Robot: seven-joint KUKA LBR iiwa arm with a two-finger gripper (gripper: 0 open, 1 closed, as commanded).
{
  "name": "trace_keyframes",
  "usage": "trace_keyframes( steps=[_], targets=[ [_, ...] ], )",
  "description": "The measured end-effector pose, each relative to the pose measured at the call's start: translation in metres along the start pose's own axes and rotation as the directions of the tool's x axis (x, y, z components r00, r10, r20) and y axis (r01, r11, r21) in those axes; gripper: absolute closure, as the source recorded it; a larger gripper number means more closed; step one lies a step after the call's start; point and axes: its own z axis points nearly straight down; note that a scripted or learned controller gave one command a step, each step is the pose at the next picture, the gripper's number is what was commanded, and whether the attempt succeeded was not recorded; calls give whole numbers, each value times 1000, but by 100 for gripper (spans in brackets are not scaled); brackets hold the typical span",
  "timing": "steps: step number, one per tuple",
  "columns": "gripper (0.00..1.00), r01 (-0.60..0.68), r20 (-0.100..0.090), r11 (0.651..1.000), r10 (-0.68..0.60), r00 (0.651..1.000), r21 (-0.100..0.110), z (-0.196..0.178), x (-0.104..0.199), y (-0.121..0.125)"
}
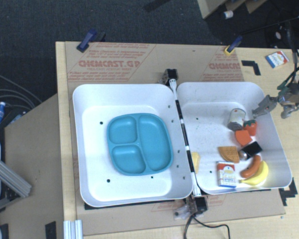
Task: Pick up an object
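Gripper (275,105) at right edge of frame, above the right bin's (209,96) outer rim, holding nothing; can't tell its state.

Pickable items cluster lower right in the right bin: grey can (236,118), orange block (246,130), black piece (251,148), bread slice (229,154), sausage (252,167), banana (258,176), small carton (226,175). Left bin (89,103) holds a blue divided plate (138,143). Bench is cardboard-brown board with red print (109,62), blue clamp (86,41) upper left. Dark carpet floor (30,19) behind, cables at left.
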Motion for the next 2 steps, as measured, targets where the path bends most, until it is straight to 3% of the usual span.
trace_keyframes(
  steps=[1,2],
  targets=[
    [0,-1,0,1000,1,1000,1,151,6,9],
    [100,-1,1,1000,1,1000,-2,140,6,10]
  ],
)
